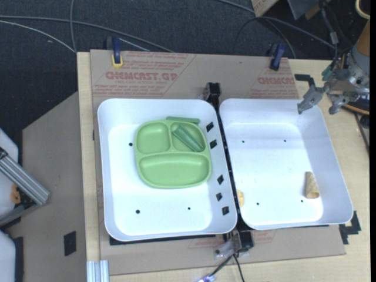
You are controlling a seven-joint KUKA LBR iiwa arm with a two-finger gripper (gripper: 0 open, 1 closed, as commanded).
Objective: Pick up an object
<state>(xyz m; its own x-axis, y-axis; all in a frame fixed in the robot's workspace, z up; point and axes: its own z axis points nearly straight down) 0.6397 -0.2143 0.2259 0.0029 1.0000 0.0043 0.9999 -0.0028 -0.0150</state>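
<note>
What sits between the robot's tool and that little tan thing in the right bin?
Nothing visible. The tool hangs over the right bin's far corner, and only bare white floor lies between it and the tan piece near the bin's right wall.

We lose most of the arm (358, 75) past the right edge, just the wrist end shows. Gripper (320, 101) is small and blurry at the right bin's (276, 216) far corner; we can't tell its finger state. A yellowish bit (240, 198) at that bin's near-left rim is too small to identify. Tan object (311, 185) near its right wall: we can't identify it.
</note>
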